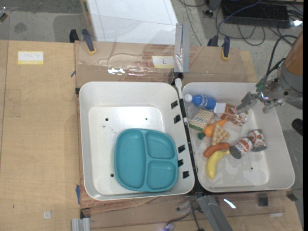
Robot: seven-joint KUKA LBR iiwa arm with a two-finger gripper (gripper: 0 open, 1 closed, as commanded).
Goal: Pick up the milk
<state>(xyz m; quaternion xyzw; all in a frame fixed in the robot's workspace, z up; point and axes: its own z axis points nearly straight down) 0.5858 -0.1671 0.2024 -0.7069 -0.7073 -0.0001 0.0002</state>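
Note:
The milk point(234, 114) is a small red-brown and white carton lying on its side in the back half of the right bin point(284, 153). It lies beside a blue bottle point(202, 101) with a white cap. My gripper point(258, 102) hangs over the bin's back right part, just right of and above the carton. Its two grey fingers point(247, 100) are spread apart and open, with nothing between them. The left finger's tip is close to the carton's upper end.
Around the milk in the right bin lie a carrot point(211, 127), a waffle piece point(221, 135), a sausage point(215, 149), a banana point(213, 162), two tins point(249, 143) and a patterned packet point(202, 118). A teal divided plate point(146, 160) lies in the left bin point(91, 143).

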